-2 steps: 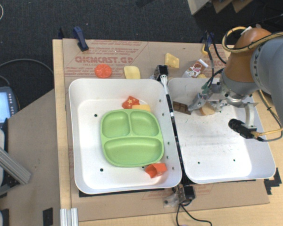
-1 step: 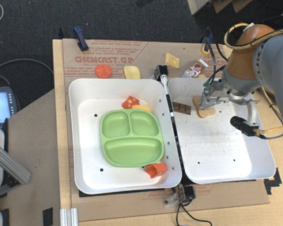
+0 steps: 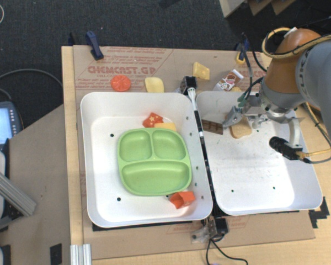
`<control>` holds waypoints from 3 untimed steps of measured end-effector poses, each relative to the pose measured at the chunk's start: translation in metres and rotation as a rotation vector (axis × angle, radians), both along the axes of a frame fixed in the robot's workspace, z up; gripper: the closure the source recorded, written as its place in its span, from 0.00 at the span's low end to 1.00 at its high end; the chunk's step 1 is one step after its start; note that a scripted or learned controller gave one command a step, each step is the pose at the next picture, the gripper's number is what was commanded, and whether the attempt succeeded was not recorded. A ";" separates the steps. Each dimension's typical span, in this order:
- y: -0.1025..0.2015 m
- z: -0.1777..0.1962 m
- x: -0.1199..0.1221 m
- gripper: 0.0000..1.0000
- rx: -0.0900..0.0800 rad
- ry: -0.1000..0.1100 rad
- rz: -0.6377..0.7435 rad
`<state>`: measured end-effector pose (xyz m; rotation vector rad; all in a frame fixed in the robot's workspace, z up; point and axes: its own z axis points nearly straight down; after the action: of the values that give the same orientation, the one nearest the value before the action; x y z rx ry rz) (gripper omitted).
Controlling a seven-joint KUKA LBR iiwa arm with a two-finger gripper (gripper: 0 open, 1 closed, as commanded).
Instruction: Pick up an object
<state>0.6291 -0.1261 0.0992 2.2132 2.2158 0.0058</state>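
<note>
Gripper [image 3: 244, 116] over tan piece [image 3: 241, 131] — brown block [image 3: 212, 127] beside.

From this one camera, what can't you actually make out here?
- Gripper: the arm's wrist hides its tips, so a hold on the tan piece is unclear.
- Orange block: partly tucked under the green plate.
- Small packet: print too small to read.
- Arm: cut off by the right edge.

Cardboard-topped bench [image 3: 77, 164], two white bins [image 3: 96, 164] [image 3: 298, 192], orange disc [image 3: 121, 83], yellow pieces [image 3: 154, 85] [image 3: 201, 70], small packet [image 3: 228, 81]
</note>
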 end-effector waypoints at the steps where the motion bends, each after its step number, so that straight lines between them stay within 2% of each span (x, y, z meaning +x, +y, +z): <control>1: 0.028 -0.011 0.009 0.00 -0.005 0.007 0.000; 2: 0.028 0.001 0.011 1.00 -0.002 -0.001 -0.002; 3: -0.045 0.035 -0.004 1.00 -0.001 0.004 -0.007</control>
<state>0.6250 -0.1706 0.1340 2.2227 2.2095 -0.0006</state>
